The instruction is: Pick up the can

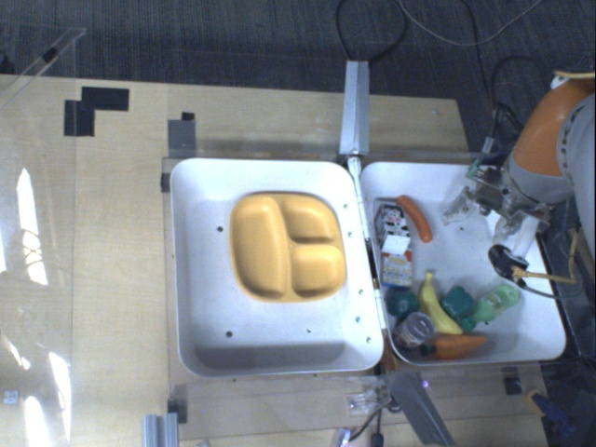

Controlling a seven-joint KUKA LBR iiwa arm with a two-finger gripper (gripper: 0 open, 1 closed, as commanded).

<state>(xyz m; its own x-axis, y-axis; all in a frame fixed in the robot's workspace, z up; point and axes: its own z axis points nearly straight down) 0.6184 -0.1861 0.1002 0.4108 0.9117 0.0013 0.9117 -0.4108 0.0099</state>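
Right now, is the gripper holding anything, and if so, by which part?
Nothing visible is held. The gripper hangs over the shallow white right bin; the silver metal can lies apart from it, in the bin's near left corner.

A dark grey carpet floor (186,26) runs across the top, with thin black cables (340,15) looping over it. Below lies a pale wood tabletop (279,119) marked with black tape pieces (88,110). A clear plastic sheet (37,277) covers its left part, catching bright white reflections. An aluminium rail (356,110) stands at centre.
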